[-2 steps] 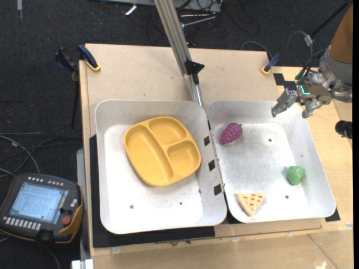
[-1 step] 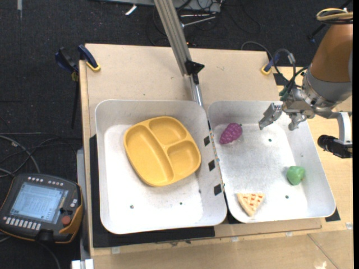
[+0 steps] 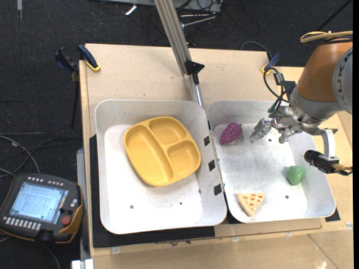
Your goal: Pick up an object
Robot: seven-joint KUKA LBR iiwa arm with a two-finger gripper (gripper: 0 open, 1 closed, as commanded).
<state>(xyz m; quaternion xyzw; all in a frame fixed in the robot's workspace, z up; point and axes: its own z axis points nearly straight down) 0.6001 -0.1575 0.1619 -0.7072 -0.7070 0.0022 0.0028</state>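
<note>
Grape bunch [image 3: 230, 133], just left of pincer [image 3: 270, 132]

Grey arm [image 3: 342, 77] of rounded, smooth casing, with a broad orange band just above the wrist. Yellow cable looped over the upper housing; black cables running down beside the wrist. Metallic grey wrist block carrying a two-finger gripper [image 3: 262, 130] in bare silver metal. White bracket with a black cylindrical fitting mounted on the wrist's side.
</note>
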